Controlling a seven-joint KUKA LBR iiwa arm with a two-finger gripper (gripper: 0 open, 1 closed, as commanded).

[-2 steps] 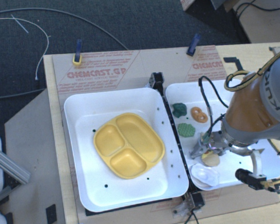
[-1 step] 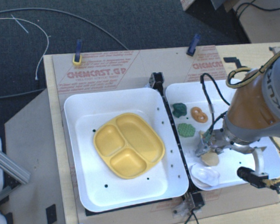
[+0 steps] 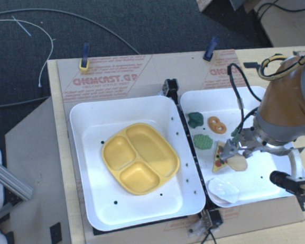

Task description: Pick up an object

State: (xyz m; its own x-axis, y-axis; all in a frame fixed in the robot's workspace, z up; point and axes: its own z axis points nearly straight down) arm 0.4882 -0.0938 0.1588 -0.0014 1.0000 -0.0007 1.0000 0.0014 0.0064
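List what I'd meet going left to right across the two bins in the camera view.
Left white bin → yellow divided tray → dark green piece and lighter green piece in the right white bin → orange pretzel → gripper above a tan piece.

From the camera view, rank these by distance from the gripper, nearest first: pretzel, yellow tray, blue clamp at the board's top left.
From the gripper:
1. pretzel, just above-left, same bin.
2. yellow tray, left bin's middle.
3. blue clamp, far top-left board edge.

One fixed overhead camera looks slantwise down on both bins [image 3: 87,167]
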